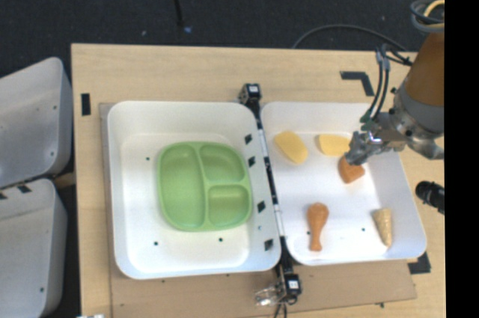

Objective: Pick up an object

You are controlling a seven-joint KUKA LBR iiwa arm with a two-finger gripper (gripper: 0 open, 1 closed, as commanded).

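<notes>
Gripper [357, 154] hangs over right bin [338, 252] on wooden bench [187, 73].

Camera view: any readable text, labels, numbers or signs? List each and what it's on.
None can be read.
The green divided plate, the toy foods such as the drumstick, and both white bins show no print.
The small black clips on the divider are too small to tell any marking.

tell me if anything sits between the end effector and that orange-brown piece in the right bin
Nothing visible does. The end effector is right over the orange-brown piece, at its top edge. The yellow pieces lie to the view's left of it, and the drumstick and cone lie nearer the camera.
</notes>
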